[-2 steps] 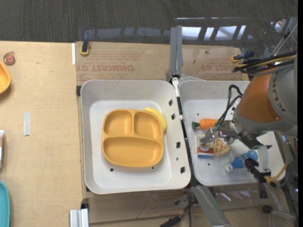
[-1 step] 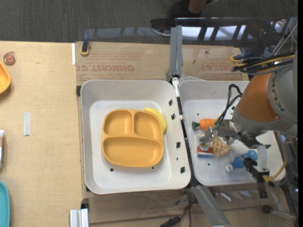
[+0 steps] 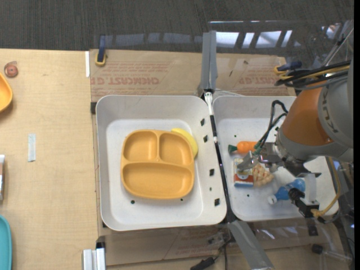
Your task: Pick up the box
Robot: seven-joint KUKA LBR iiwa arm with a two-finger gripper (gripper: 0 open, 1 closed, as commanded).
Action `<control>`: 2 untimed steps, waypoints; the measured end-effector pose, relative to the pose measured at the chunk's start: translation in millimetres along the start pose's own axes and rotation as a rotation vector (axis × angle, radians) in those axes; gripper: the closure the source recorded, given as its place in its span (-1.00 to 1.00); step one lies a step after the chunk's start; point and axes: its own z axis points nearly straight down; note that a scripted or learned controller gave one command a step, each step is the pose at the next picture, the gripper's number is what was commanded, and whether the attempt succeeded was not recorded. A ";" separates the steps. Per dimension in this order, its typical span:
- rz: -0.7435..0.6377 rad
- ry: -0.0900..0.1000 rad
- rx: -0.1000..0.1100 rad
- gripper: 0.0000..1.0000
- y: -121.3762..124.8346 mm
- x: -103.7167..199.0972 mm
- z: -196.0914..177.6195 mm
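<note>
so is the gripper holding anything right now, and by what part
Cannot be told. The gripper is down over the small box in the right bin, but no grasp is visible.

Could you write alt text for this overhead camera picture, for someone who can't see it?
A grey robot arm with an orange band reaches from the right into the right white bin, its gripper low over a small box among small items, including a toy carrot. The left white bin holds an orange divided plate.
</note>
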 end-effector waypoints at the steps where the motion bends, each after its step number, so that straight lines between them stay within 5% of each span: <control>1: -0.084 0.000 0.003 -1.00 7.7 -0.5 0.2; 2: -0.145 0.000 -0.004 -1.00 -8.1 -0.1 -0.4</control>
